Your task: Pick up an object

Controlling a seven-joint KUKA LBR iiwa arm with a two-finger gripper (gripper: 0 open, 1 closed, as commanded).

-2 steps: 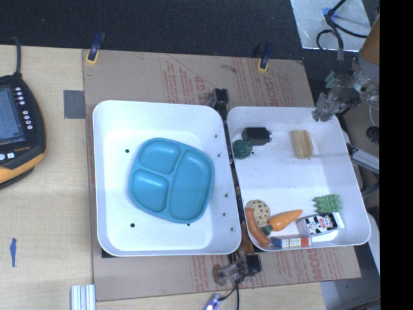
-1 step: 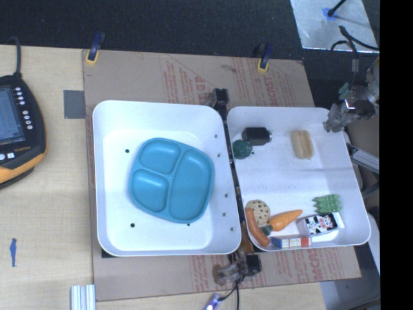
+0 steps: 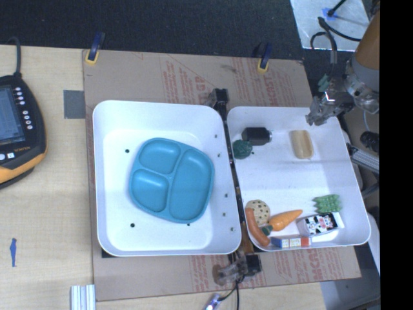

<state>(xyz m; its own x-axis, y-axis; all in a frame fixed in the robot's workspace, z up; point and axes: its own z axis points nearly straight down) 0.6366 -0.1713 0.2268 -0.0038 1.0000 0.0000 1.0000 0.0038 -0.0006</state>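
Hovering at the right bin's [image 3: 352,173] far right corner, the end effector [image 3: 321,113] grips nothing; its opening I cannot tell. Nearby, the tan block [image 3: 301,143] looks light, stiff, best pinched across its narrow sides.

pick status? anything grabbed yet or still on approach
Done: nothing looks picked. The beige block, black object, carrot and the rest all lie in the right bin.
In hand: nothing visible. The gripper sits at that bin's upper right corner, apart from the items.
Left: the whole pick, meaning move over an item, descend, close and lift. The beige block looks nearest.
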